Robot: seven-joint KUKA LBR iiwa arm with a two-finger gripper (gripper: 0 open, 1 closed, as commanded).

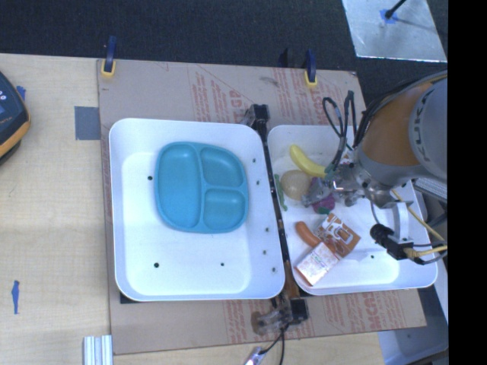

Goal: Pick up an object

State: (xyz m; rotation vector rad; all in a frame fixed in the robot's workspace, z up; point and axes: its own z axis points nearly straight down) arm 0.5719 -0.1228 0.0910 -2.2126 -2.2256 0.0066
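The right bin (380, 280) holds a yellow banana (304, 161), a pale round fruit (293, 182), a purple object (326, 201), an orange sausage-like piece (307, 233), a brown snack packet (338, 234) and a red-and-white packet (316, 265). My gripper (332, 191) reaches down into this bin from the right, right over the purple object and just right of the pale fruit. The wrist hides its fingertips.
The left bin (137, 272) bears a blue divided plate (202, 186). Black cables loop above the right bin (338, 116). A black clip-like part (388, 242) hangs off the arm over the bin's right side. A yellow-black device (9, 120) lies at the far left.
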